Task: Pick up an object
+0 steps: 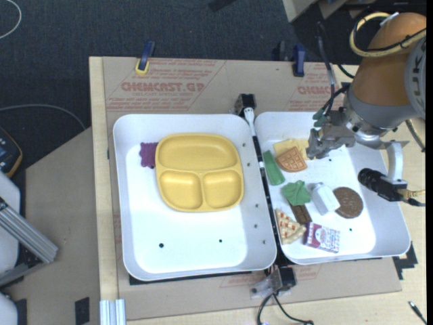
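The gripper (319,145) hangs low in the right bin (399,235); whether it holds anything, I cannot tell. The waffle piece (292,160) lies just beside it, toward the bin divider.

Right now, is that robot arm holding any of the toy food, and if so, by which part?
It cannot be told. The gripper hangs over the right bin, just beside the waffle, but nothing is visibly gripped.

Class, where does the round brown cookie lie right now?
The round brown cookie lies in the right-hand white bin, toward its right side, just right of a small white block and below the hand.
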`<state>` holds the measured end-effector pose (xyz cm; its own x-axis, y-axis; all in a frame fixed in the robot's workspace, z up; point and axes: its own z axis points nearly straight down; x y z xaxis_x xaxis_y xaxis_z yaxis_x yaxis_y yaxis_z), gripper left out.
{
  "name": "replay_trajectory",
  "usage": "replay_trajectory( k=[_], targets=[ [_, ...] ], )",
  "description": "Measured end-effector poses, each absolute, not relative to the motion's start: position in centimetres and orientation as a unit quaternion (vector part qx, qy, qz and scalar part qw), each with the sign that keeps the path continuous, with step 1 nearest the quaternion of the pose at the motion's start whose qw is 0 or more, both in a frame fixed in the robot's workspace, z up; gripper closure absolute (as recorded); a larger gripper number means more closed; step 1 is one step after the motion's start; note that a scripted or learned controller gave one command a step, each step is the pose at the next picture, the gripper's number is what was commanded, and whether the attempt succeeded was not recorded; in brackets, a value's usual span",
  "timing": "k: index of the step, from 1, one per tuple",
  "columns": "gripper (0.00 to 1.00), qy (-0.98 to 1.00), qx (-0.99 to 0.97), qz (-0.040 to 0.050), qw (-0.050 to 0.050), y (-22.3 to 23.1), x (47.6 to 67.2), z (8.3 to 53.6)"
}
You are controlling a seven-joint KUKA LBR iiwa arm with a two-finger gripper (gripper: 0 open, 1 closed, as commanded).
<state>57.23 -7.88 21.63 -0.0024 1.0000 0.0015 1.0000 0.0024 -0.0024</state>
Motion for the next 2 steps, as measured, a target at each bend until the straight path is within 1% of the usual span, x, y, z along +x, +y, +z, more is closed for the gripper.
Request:
replay_trajectory(
  k=[1,2],
  targets=[
    [1.0,-0.708,-0.707,-0.0013,-0.002,-8.2,57.2,23.5],
    [1.0,-0.707,-0.707,0.0013,0.001,-8.6,57.6,21.4]
  ],
)
